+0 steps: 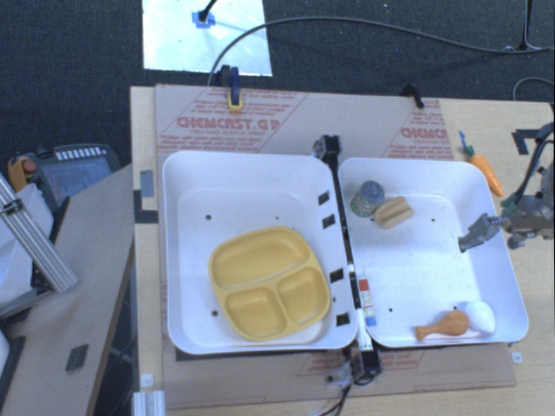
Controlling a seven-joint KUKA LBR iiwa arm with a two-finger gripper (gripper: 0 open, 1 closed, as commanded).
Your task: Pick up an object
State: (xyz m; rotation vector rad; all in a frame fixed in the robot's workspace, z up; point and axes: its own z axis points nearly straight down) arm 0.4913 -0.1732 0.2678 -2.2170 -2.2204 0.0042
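The bench (pixel 286 115) takes up most of what I can see from here, a pale board with red lettering printed on its sheet, and two white bins sit on it side by side. The left bin (pixel 195 189) holds a yellow tray (pixel 269 280) with three compartments, lying toward the bin's near side and close to the divider between the bins. The right bin (pixel 416 271) has the small things in it. Up in its far left corner a tan bun (pixel 393 212) lies touching a grey-blue round lump (pixel 368 196), which sits just behind it. Down at the near right corner a brown drumstick (pixel 443 324) lies on its side, its thick end against a white egg (pixel 480 316) that rests by the bin wall.

The arm comes in from the right edge, and the gripper (pixel 479 231) hangs over the right rim of the right bin, well apart from both the bun and the drumstick. It's dark and small at this angle; I can't tell how far apart the fingers are, and I see nothing between them.

An orange carrot (pixel 487 172) lies on the bench outside the right bin, beyond its far right corner.
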